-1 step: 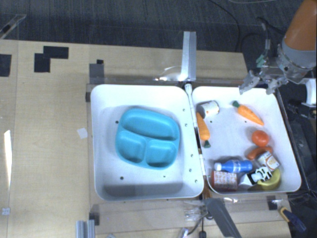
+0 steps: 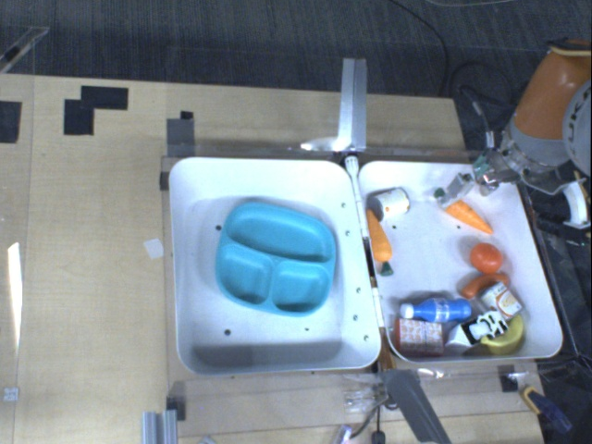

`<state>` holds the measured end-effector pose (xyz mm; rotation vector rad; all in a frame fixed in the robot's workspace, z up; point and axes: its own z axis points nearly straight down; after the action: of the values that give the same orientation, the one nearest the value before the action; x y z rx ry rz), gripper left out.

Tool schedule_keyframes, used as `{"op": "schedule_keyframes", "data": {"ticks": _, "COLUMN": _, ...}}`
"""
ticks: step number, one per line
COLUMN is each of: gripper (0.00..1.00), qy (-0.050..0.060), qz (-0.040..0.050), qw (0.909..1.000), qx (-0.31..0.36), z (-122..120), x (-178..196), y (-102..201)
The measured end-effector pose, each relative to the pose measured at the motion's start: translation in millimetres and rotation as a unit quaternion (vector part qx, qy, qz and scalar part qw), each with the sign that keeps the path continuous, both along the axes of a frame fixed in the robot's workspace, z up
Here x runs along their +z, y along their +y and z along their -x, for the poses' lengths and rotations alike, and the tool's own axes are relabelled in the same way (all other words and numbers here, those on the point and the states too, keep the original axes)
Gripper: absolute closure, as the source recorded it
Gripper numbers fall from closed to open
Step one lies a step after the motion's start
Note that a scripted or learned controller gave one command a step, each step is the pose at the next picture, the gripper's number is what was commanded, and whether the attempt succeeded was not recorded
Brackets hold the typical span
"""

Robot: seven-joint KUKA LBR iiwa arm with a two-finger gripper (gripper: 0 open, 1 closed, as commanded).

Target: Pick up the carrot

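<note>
The arm is cut off at right; gripper grip unclear. The carrot lies lengthwise up-down, along the right bin's left wall.

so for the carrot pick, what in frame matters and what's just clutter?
Job:
carrot, by the right bin's left wall
gripper, over the right bin's back
right bin

Clutter:
orange wedge
tomato
blue-capped bottle
white cylinder
blue divided tray in the left bin

A pale wooden bench is seen left of the gripper. Two white bins are borne on it: the right bin below the gripper, the left bin beyond.
</note>
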<state>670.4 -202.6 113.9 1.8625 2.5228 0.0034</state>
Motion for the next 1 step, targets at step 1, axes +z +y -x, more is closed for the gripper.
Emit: {"op": "schedule_keyframes", "data": {"ticks": 1, "gripper": 0.00, "qy": -0.001, "qz": -0.0002, "qw": 0.9998, "qx": 0.022, "z": 10.8, "x": 37.2, "y": 43.1}}
